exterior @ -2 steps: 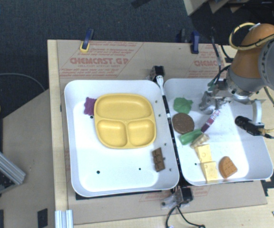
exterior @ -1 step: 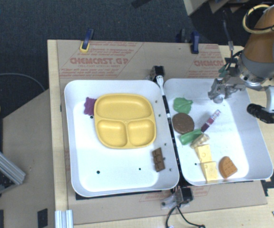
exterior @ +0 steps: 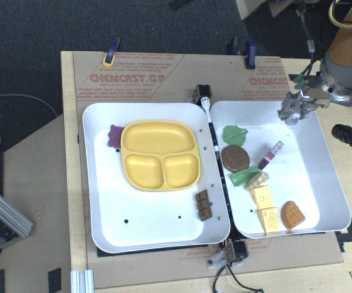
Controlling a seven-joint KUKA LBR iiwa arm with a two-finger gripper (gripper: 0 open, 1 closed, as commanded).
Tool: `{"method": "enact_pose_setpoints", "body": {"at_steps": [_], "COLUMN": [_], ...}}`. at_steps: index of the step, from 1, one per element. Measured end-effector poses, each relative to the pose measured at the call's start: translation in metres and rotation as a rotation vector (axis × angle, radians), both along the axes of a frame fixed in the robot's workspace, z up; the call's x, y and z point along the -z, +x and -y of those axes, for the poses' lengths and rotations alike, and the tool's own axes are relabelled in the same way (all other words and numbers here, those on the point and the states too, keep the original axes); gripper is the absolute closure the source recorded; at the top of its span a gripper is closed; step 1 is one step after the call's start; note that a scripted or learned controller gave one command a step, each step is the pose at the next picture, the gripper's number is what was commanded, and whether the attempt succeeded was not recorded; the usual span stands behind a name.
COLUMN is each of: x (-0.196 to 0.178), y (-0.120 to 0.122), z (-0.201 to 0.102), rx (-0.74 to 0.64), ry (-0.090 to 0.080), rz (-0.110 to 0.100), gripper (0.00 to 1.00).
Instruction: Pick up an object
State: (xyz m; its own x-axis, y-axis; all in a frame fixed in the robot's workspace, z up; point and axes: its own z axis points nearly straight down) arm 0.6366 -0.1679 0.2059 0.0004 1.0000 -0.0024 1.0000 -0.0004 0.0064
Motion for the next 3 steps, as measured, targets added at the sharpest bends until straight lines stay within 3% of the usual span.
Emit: {"method": "enact_pose_setpoints", "body": {"at_steps": [1,2,3], "x": [-0.021,-0.026,-0.015], "y": [0.001,-0.029,-0.075], "z": [0.0,-0.034,-0.067], "rx": [-0.001,-0.003,-0.003], "ry": [0.0,0.004,0.005], "rz": [-0.001,-0.01,-0.012], "gripper": [1.0,1.0,1.0]}}
